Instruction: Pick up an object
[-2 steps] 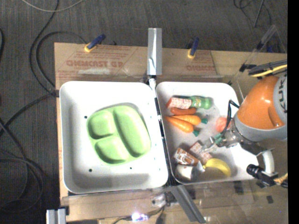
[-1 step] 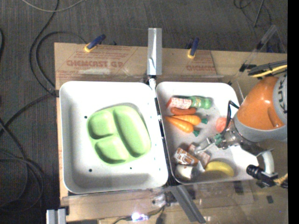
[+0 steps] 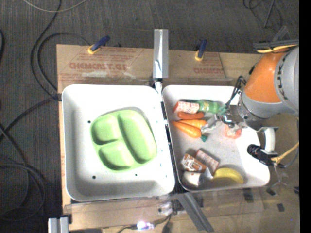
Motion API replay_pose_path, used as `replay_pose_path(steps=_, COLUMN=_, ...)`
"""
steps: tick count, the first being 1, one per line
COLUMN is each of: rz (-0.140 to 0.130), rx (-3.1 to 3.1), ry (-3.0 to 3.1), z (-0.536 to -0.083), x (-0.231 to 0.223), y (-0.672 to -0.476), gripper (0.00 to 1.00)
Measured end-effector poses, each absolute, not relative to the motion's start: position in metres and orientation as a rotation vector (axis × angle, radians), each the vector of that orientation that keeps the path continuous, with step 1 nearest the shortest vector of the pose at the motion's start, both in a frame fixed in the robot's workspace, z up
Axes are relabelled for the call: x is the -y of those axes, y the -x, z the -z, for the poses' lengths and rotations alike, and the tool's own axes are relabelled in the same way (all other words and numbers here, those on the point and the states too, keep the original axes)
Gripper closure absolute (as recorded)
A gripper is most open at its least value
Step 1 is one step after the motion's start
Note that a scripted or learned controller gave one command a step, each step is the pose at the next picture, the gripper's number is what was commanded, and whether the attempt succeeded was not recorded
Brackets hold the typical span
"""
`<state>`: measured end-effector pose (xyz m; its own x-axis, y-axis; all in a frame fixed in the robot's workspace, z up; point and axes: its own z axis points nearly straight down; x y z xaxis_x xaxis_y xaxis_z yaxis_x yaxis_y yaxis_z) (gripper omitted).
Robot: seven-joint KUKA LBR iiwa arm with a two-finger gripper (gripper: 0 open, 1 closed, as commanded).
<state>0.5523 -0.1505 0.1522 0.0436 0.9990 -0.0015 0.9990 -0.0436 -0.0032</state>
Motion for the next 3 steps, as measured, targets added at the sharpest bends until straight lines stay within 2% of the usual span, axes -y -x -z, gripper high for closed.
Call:
replay_pose_path(steps=1, rz=0.003, rx=2.294, ry=2.162, z=-0.090, x=0.117, y=-0.576, gripper=0.00)
replay_pose_path(steps=2, rz=0.003, rx=2.298, ry=2.166, z=-0.100, x=0.119, y=-0.577, gripper=1.00)
replay_pose_path(steps=3, rz=-0.005, rx=2.306, ry=2.135, z=-0.243, x=0.073, y=-0.550, gripper=1.00)
